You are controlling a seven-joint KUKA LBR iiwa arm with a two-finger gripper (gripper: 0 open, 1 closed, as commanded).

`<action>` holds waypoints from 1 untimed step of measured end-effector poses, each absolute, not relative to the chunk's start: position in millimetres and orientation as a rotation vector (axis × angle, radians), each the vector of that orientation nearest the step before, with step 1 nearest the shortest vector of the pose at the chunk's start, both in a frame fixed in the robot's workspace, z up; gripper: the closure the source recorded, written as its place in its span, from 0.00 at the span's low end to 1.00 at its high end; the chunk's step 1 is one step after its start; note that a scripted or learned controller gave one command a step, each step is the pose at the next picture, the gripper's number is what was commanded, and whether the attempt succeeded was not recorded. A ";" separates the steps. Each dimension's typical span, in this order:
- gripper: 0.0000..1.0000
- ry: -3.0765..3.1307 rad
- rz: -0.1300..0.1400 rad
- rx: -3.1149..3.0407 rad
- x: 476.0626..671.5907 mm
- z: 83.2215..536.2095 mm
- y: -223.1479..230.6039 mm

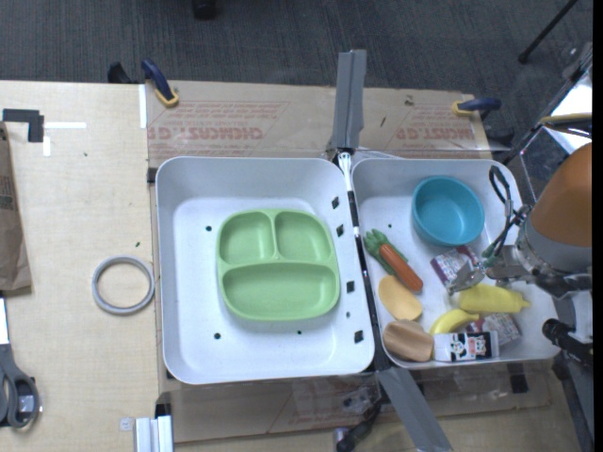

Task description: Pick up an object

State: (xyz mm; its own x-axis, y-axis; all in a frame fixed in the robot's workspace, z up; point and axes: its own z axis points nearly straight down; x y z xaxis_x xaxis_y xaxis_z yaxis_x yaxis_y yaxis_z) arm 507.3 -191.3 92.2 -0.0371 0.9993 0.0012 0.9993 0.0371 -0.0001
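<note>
Two white bins sit side by side on the surface (75, 205). The left bin (179, 252) holds a green divided plate (278, 265), lying flat near its middle. The right bin (386, 182) holds the loose objects: a blue bowl (448, 210) upright toward the far side; a toy carrot (396, 262) with green top lying slantwise near the left wall; a yellow-orange flat piece (399, 299) just below the carrot; a brown bread-like piece (408, 341) at the near edge; a small black-and-white carton (468, 347) beside it; a yellow banana (452, 321) and a second yellow piece (492, 298) close together above the carton.

The arm enters from the right, orange band (568, 205) visible at the frame edge. The tool (468, 273) hangs low in the right bin, between the bowl and the yellow pieces, directly over a small silvery-maroon packet (448, 267). Whether it is parted or closed, and whether it touches the packet, cannot be told: too small and cluttered.

On the surface left of the bins lies a grey ring (123, 283).
</note>
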 end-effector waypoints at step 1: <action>0.00 -2.303 -0.004 -2.144 480.5 93.3 -187.9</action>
